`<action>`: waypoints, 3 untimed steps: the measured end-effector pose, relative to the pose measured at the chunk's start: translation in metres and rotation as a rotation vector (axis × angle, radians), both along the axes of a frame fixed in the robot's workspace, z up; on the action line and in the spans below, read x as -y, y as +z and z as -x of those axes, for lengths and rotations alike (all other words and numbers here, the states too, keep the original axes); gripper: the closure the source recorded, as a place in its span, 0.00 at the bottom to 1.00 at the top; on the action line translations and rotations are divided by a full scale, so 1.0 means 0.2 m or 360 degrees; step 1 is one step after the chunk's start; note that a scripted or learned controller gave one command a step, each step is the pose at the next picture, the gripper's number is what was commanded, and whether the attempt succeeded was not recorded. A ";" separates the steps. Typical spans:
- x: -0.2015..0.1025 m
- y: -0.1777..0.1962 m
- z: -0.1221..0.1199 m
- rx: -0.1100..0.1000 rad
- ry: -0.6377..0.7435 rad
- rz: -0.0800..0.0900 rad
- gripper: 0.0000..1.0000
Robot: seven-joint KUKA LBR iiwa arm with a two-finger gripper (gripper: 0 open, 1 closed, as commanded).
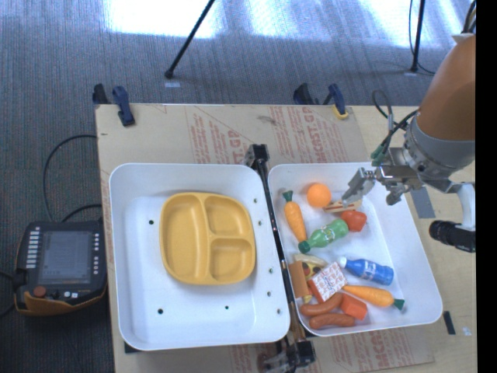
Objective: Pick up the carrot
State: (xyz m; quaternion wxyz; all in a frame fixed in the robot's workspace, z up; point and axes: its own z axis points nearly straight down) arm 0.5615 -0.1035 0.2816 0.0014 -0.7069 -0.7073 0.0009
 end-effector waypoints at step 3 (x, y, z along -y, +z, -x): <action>-0.18 -0.47 -0.24 0.0000 -0.0489 0.0002 0.00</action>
